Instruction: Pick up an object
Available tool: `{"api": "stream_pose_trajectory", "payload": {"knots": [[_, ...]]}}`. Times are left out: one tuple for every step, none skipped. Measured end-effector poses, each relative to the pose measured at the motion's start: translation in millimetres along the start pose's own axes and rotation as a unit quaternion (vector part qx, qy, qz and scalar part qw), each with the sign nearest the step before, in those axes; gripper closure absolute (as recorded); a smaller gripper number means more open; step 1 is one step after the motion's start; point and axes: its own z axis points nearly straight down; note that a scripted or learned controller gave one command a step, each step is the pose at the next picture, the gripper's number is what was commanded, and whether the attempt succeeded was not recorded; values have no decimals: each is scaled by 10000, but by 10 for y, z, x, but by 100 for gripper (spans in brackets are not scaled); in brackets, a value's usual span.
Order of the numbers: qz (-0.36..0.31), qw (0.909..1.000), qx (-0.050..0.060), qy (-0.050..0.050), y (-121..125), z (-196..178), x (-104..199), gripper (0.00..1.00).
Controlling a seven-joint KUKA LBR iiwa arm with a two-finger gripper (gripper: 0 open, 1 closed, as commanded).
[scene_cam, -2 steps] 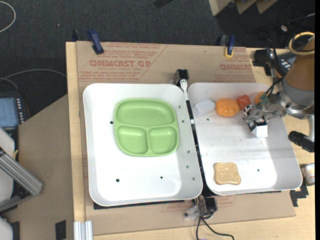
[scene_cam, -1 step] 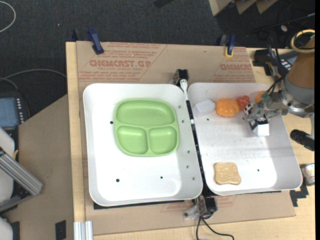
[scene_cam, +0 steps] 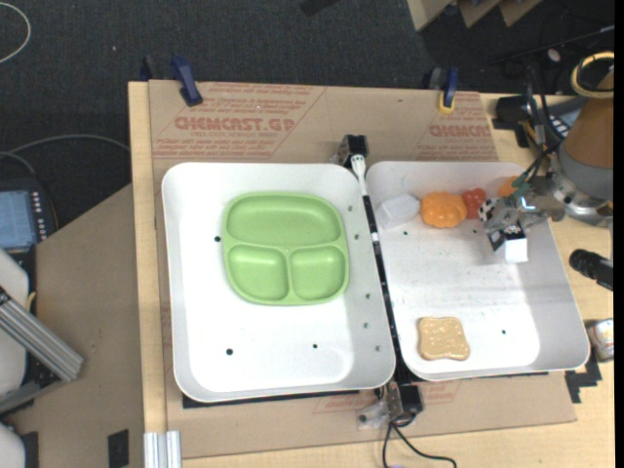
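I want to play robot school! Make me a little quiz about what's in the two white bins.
1. True or false: the green plate lies in the left bin.
2. Which thing lies nearest the front edge of the right bin? A) the orange lump B) the toast-shaped piece C) the small red thing
3. Fill in: the end effector hangs over the ____ bin.

Key: 1 true. 2 B. 3 right.
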Motion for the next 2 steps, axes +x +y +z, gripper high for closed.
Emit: {"api": "stream_pose_trajectory", "payload": {"knots": [[22,10000,-19,-31,129,-315,284,100],[26,10000,-23,-37,126,-404,270,100]]}}
